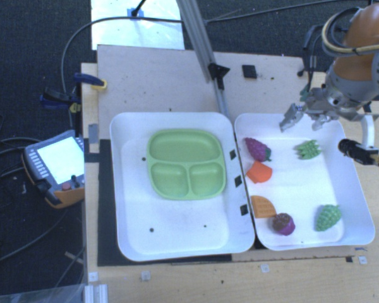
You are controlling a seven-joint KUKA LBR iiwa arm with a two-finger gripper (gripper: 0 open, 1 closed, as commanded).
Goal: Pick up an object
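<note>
Approach step: gripper (303,117) hangs with fingers spread wide, holding nothing, over the right bin (350,197) top edge. Nearest candidate: green leafy toy (307,149) just below. Next: descend, centre, close

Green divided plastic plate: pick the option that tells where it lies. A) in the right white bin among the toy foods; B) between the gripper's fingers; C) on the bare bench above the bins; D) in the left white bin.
D: the green divided plastic plate lies flat in the left white bin, while the toy foods are all in the right white bin, and the gripper hangs over that bin's upper edge.
</note>
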